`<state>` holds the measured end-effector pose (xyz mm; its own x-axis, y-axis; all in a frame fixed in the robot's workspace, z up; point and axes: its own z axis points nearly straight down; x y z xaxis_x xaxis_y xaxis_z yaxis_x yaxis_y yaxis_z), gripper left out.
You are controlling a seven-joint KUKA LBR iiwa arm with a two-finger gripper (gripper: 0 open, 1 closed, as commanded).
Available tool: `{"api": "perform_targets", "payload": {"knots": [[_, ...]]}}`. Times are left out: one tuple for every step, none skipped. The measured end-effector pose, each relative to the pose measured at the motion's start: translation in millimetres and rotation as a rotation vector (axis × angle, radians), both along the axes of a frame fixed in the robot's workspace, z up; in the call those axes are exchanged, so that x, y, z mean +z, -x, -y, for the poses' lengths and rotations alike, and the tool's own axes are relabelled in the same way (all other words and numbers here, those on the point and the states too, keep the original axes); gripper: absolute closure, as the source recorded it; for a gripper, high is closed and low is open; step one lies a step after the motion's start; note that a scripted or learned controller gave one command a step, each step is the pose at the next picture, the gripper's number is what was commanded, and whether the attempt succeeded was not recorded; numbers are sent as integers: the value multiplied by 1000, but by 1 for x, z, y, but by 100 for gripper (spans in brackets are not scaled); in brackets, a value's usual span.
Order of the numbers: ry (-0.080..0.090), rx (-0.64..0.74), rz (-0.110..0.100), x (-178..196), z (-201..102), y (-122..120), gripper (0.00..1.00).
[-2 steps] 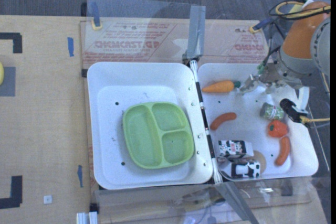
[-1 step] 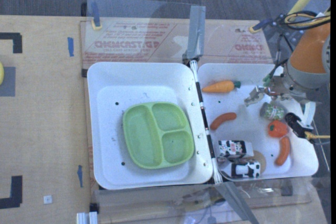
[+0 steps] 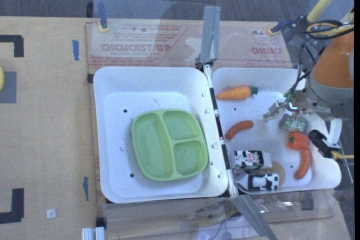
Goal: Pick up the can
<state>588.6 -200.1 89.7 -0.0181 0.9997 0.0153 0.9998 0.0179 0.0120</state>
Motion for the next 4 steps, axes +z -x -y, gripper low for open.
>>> {"api": "perform_targets", "payload": {"knots": [[15,-244,-11,57,-47,-29,0],[24,-136,20,27,-4,27,0],[24,-135,30,40,-5,23,100],[8,-188,42,27,2,27,100]]}}
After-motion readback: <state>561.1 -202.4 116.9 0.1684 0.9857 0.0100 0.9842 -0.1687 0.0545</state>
